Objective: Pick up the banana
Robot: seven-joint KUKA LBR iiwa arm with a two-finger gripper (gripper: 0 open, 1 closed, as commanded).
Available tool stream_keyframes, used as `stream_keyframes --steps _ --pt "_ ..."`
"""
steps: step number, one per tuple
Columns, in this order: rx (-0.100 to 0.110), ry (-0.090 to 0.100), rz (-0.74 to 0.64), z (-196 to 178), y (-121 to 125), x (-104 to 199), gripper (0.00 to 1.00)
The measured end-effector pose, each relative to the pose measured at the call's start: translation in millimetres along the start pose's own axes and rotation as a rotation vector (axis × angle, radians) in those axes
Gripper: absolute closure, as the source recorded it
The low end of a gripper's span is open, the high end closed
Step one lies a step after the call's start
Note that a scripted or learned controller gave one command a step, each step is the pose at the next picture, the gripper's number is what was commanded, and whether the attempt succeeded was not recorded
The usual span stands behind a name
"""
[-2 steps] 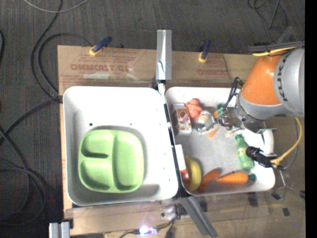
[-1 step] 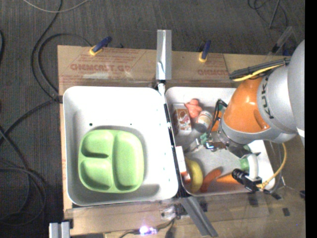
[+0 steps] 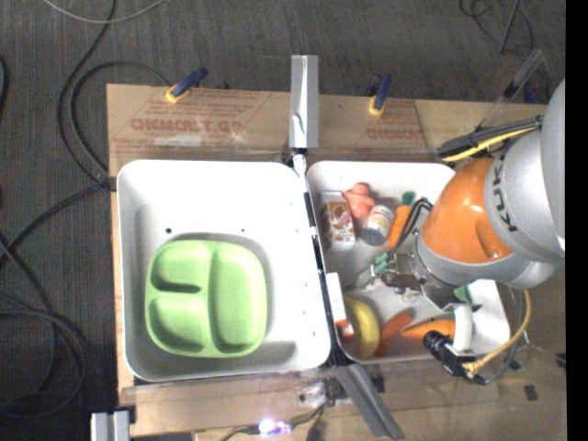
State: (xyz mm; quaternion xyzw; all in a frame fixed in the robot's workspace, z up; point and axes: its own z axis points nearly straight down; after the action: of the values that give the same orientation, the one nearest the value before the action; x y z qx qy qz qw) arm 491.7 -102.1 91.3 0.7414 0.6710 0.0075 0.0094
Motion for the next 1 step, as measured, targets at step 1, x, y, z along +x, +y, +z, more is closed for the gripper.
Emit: stream_keyframes --steps 1 --pt "0.003 -0.002 0.002 -7.9 -0.1 -1.8 1.00"
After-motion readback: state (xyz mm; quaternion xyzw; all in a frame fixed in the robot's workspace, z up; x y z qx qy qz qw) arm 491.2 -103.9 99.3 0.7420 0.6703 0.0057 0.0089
